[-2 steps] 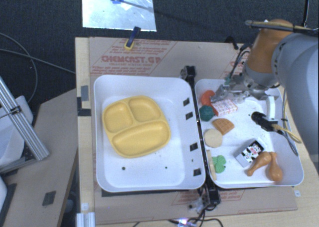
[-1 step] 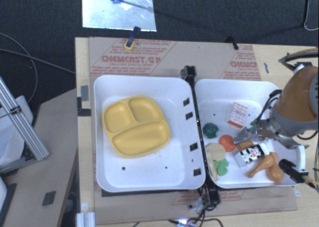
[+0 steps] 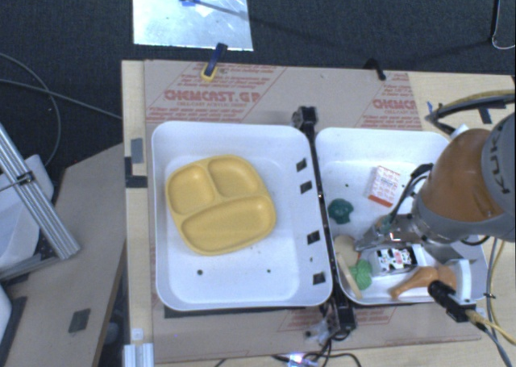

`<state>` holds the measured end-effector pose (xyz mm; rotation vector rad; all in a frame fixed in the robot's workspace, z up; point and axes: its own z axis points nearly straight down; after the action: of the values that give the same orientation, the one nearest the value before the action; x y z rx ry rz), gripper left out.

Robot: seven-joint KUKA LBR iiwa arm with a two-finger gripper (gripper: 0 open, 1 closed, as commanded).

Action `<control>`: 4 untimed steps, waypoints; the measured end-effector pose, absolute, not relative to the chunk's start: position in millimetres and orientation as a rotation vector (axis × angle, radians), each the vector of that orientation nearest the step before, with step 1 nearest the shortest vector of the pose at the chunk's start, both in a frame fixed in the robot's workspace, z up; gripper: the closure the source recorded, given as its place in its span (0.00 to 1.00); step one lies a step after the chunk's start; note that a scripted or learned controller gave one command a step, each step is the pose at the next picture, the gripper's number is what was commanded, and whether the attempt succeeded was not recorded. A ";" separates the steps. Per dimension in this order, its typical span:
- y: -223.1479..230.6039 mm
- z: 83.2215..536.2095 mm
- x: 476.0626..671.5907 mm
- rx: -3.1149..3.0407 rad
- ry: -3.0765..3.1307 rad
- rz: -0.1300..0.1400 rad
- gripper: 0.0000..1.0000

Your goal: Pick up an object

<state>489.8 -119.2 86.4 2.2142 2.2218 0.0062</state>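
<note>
Presently, contents by bin. Left bin [image 3: 242, 138]: one yellow divided plate [image 3: 220, 203], three compartments, lying flat toward the bin's left half. Right bin [image 3: 355, 148]: one small white-and-red carton [image 3: 384, 185] near the centre; one dark green lump [image 3: 342, 211] close to the left wall; one light green piece [image 3: 360, 276] near the front left corner; one white card with black and red marks [image 3: 394, 259]; one tan, wood-coloured object [image 3: 415, 280] by the front wall. Arm: grey with orange band [image 3: 461, 176], reaching in from the right, wrist low over the right bin. Gripper [image 3: 379, 236]: just above the card, between dark green lump and tan object; finger spread and grasp cannot be told from this view.
</note>
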 end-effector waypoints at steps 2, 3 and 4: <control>-12.6 189.7 485.1 2.210 2.232 0.010 0.00; 9.1 184.5 521.5 2.212 2.228 0.006 0.00; 97.6 355.3 487.4 2.199 2.233 0.029 0.00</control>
<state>487.4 97.6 355.3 2.1991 2.2333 0.0295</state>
